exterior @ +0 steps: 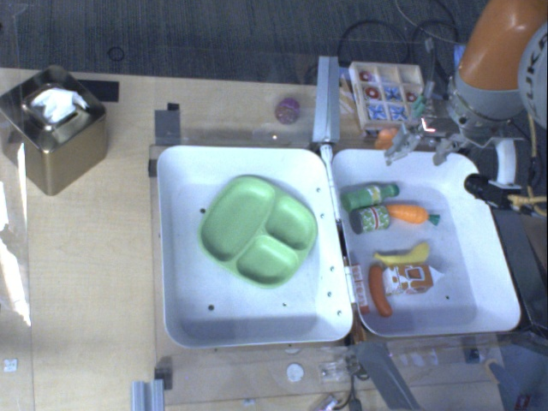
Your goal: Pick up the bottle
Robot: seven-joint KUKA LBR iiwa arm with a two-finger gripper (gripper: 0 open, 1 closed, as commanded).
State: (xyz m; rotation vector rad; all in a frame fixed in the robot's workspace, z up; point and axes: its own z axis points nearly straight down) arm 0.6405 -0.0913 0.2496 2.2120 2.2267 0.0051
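The bottle is green with a yellow label and lies on its side in the upper left part of the right bin. My gripper hangs over the bin's far rim, up and to the right of the bottle and apart from it. Its two fingers are spread, so it is open with nothing between them. The orange-banded wrist rises behind it at the top right.
Right below the bottle lies a green can, with a carrot beside it. Nearer the front are a banana, a sausage and a small carton. A green divided plate sits in the left bin.
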